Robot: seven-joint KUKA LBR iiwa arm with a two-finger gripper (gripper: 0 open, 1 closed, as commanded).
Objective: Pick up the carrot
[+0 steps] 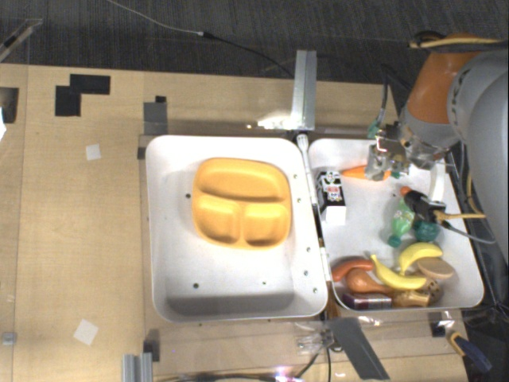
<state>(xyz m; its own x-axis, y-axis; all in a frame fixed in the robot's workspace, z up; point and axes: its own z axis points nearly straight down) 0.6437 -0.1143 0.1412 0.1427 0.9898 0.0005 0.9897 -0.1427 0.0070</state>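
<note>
Now the grey arm (469, 94) hangs over the right bin (358, 237), end effector (387, 159) low at its far edge, grip impossible to tell. Orange carrot (355, 172) lies just beside it, partly hidden, slim and bright.

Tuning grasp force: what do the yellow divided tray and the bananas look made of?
Yellow tray: likely moulded plastic, satin finish, with soft highlights and rounded compartment edges.
Bananas: probably toy plastic, smooth and evenly yellow with a slight sheen. Whether they are hard or soft can't be told.
</note>
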